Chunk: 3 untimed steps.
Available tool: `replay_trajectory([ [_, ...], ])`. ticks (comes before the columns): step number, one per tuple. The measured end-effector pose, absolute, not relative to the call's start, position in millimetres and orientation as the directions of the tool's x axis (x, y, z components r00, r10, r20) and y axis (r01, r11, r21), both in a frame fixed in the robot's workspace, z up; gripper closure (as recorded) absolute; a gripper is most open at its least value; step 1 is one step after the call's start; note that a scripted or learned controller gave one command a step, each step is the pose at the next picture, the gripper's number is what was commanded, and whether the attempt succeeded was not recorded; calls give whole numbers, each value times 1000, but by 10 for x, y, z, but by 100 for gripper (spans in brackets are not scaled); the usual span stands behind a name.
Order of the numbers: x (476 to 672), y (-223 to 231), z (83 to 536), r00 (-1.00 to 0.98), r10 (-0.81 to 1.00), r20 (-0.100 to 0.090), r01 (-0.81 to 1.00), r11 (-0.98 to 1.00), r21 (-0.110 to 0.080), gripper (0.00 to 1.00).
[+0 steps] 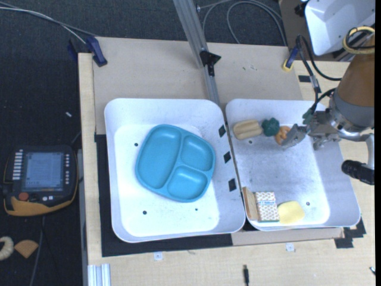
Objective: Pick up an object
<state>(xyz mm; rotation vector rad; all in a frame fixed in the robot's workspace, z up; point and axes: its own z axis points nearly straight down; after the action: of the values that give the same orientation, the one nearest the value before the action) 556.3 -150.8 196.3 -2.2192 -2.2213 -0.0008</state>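
Nearest the camera, in the right-hand shallow white bin (333, 216), a pale yellow rounded soap-like block (291, 212) lies in the front corner, touching a small patterned cardboard packet (262, 206) on its left. The left-hand shallow white bin (119, 219) holds a blue plastic divided plate (175, 162), slightly tilted. Farther back in the right bin sit a tan bread-roll-shaped toy (247, 129), a dark green knobbly toy (271, 126) just beside it, and a small orange piece (281, 134) (partly hidden). The end effector (292, 137) hangs right by the orange piece; whether its fingers are apart or closed I cannot tell. The wooden tabletop (149, 64) stretches behind.
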Motion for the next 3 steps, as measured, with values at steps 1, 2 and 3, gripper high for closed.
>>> replay_trajectory([
  [1,5471,-1500,1374,1,1000,3,1000,-1,-7,0],
  [2,5470,-1491,853,0,1000,2,1000,0,-3,0],
  [3,5485,-1496,993,0,1000,0,1000,0,3,100],
])
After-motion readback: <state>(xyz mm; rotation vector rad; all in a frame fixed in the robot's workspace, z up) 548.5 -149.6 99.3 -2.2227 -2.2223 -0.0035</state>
